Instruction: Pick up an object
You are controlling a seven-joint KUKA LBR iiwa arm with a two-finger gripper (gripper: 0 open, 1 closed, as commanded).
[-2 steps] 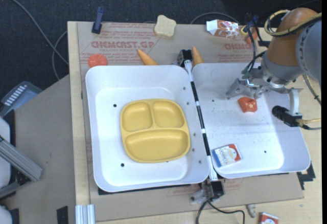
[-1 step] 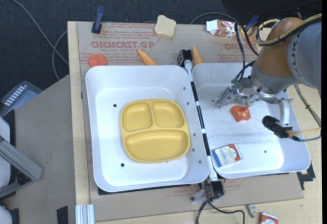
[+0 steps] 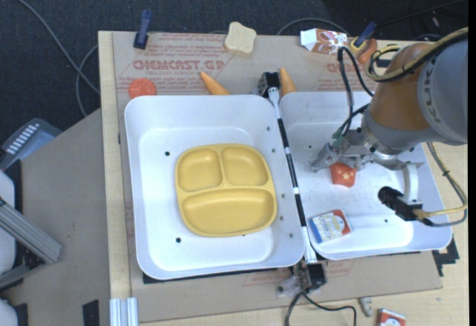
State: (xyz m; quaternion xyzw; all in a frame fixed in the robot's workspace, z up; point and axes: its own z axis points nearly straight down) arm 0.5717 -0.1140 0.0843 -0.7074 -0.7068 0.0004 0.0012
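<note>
A small red strawberry-like object (image 3: 343,175) lies in the middle of the right bin (image 3: 394,239). My gripper (image 3: 335,158) hangs right over it, touching or nearly touching its upper left side. The grey arm with its orange band (image 3: 398,97) comes in from the right and hides part of the bin's back. A small white and red packet (image 3: 329,225) lies flat near the bin's front edge, apart from the gripper.
A yellow divided plate (image 3: 224,189) sits in the left bin (image 3: 149,168). Behind the bins on the board lie a bread slice (image 3: 240,37), a carrot piece (image 3: 214,84), a red disc (image 3: 141,86) and a blue clip (image 3: 142,28). Cables run along the arm.
</note>
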